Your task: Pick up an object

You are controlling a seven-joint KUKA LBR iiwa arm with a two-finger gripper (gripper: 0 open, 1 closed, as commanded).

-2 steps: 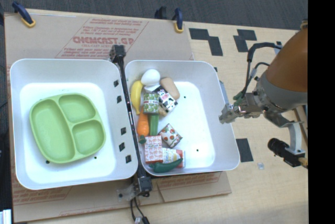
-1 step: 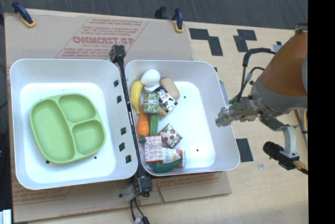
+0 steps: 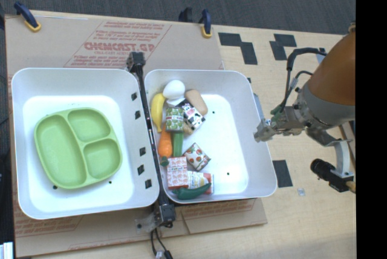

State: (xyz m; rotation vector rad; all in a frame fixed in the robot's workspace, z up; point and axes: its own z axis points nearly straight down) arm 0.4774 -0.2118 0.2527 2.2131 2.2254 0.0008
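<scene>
Camera view puts your gripper (image 3: 263,131) just outside the right bin's (image 3: 257,158) right wall, its opening impossible to judge, so you are still approaching and must swing left over the piled food (image 3: 181,143)

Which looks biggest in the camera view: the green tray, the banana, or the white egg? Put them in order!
1. Green tray, by far the largest; it sits in the left bin.
2. Banana, a long yellow curve in the right bin.
3. White egg, smallest, just above the banana.
</scene>
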